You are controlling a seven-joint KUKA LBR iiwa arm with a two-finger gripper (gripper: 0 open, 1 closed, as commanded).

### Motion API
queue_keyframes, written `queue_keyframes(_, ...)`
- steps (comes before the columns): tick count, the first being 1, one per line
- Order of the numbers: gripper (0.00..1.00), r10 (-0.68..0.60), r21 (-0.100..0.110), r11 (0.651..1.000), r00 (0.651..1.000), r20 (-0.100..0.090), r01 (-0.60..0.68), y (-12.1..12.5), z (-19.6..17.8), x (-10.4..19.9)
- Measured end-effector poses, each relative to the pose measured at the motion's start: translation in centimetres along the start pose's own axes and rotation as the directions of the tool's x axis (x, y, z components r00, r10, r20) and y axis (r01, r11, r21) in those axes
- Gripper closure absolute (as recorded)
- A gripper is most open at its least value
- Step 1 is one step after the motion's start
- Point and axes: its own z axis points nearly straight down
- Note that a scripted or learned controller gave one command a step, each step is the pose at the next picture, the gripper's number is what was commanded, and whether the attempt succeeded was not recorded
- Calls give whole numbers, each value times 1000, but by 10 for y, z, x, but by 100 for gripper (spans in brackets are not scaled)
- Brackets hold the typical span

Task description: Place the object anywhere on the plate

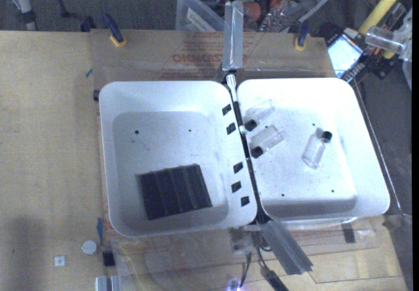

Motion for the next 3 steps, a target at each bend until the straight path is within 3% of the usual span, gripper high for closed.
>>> queue_keyframes(1, 100, 2, 2, 1000, 1000, 13, -2, 0, -13, -1)
queue_keyframes(2, 100, -833, -10, 553, 553, 1, 833, 63, 0, -1)
queue_keyframes(3, 100, -831, -3, 556, 556, 9, 831, 64, -12, -2)
